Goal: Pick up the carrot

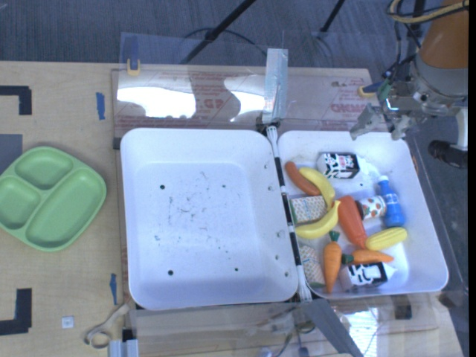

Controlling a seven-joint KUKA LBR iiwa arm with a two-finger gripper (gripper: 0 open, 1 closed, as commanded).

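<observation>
The carrot, orange with a green top, lies in the right bin near its front left, pointing toward the front wall. It is wedged among other toy foods. My gripper hangs over the far rim of the right bin, well behind the carrot and slightly to its right. Its fingers stand apart, open, with nothing between them.
Around the carrot lie a yellow banana, a long red-orange sausage, a patterned box, a small orange piece and a black-and-white carton. Further back are another carton and a blue bottle. The left bin adjoins; a green divided plate sits far left.
</observation>
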